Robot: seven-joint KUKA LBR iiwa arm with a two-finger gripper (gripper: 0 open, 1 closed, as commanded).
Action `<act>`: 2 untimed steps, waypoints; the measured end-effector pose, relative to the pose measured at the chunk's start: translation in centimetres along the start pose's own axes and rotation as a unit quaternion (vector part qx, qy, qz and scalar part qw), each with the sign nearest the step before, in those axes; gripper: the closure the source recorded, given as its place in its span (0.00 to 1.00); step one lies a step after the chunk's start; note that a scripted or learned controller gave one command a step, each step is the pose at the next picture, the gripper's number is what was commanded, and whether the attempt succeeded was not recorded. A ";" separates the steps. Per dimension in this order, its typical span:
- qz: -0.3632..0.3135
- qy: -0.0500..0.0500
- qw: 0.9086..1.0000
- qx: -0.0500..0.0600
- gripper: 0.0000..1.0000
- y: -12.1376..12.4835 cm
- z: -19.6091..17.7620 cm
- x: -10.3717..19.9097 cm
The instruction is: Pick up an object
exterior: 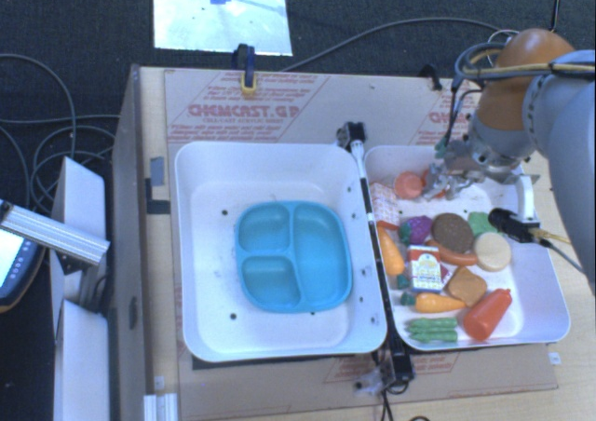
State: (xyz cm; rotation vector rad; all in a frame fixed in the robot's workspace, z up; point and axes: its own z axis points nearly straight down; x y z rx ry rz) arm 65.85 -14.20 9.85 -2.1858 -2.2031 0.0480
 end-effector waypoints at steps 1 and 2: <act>-0.001 0.000 1.000 0.000 1.00 0.0 -1.1 0.0; -0.002 -0.001 1.000 -0.001 1.00 0.0 -2.2 0.0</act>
